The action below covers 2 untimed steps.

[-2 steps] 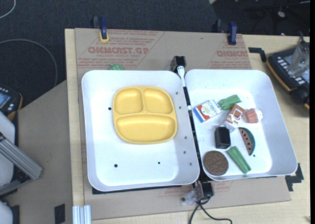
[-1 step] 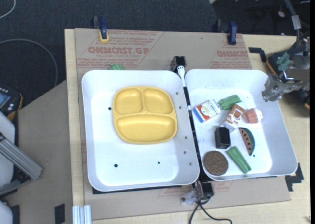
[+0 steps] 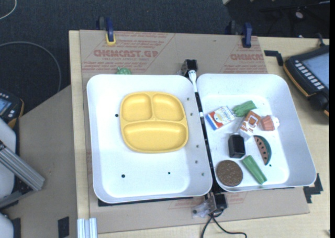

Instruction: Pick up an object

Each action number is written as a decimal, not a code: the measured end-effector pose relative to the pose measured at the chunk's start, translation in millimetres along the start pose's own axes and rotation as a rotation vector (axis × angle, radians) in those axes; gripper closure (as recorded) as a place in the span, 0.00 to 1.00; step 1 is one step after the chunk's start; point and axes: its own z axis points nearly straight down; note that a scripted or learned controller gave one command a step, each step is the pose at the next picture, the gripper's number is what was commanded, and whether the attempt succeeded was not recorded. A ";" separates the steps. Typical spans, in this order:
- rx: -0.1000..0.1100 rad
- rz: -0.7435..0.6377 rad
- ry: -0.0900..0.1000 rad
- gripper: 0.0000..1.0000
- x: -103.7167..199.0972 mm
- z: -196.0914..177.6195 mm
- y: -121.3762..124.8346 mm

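How the jaws stand cannot be told. On the left of the counter point(image 3: 78, 127), which is covered by a brown sheet printed with red lettering and held at its far edge by two blue clamps point(image 3: 109, 27), lies the left bin point(image 3: 104, 169). A yellow divided plate point(image 3: 154, 122) with three compartments rests in its far half, slightly left of the middle. Just beside it, with rims touching along a dark seam, is the right bin point(image 3: 293, 127), and all the loose things to pick from lie in it. Nearest the seam is a red, white and blue packet point(image 3: 220, 117), lying flat. Nearer the front rim, close to the seam, sits a brown round disc point(image 3: 230, 173). Right of the packet and above the disc is a black block point(image 3: 236, 146). A green leafy piece point(image 3: 244, 108) lies farther back, just right of the packet, and a green stick point(image 3: 254, 169) lies at a slant just beside the disc. A small white and red wrapper point(image 3: 251, 122) sits near the middle, a toy watermelon slice point(image 3: 263, 149) curves between the block and the bin's right wall, and an orange-red piece point(image 3: 268, 123) lies just right of the wrapper. Off the sheet, at the far right, rests a black and yellow handheld screen point(image 3: 313, 72).
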 end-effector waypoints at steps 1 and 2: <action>0.020 -0.003 0.012 1.00 14.0 74.4 -37.4; 0.009 -0.007 0.008 1.00 100.8 3.1 -34.7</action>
